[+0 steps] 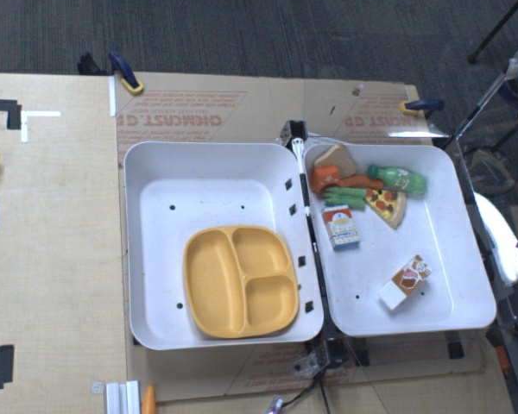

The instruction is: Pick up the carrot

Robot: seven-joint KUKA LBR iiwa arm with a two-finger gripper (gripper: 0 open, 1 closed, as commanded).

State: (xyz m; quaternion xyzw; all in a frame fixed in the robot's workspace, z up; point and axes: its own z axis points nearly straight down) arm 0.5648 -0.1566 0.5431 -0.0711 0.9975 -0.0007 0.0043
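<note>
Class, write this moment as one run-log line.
orange toy carrot: right white bin, far-left corner, among toy food | yellow divided plate: left white bin | grasp: not yet

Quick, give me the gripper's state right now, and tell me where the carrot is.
Gripper: cannot be told from the camera view.
Carrot: lying in the right bin, in the pile at its far left corner, nothing gripping it.

Two bins side by side on the counter (pixel 60 257)
Tray (pixel 240 280) in left bin (pixel 147 231); carrot (pixel 345 179) among items at right bin's (pixel 449 257) back-left.
</note>
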